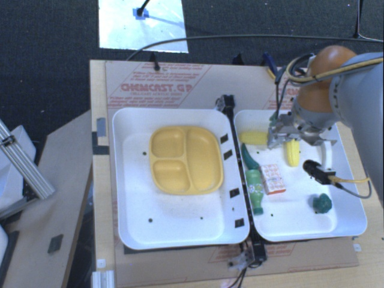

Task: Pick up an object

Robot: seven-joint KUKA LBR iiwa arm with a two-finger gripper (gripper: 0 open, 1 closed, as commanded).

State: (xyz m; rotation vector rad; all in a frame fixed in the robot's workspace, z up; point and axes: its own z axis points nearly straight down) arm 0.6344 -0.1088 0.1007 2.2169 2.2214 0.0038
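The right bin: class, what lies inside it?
In the right bin: green bottle, small card box, dark green lump, yellow pieces. The gripper covers part of them.

A yellow divided plate (183, 159) with three compartments lies flat near the middle of the left white bin (129, 221) — nothing else in that bin. Both bins sit on a brown board (162, 80) printed with red lettering. Beyond the board, a shiny silver sheet (141, 17) rests on dark carpet (42, 41).
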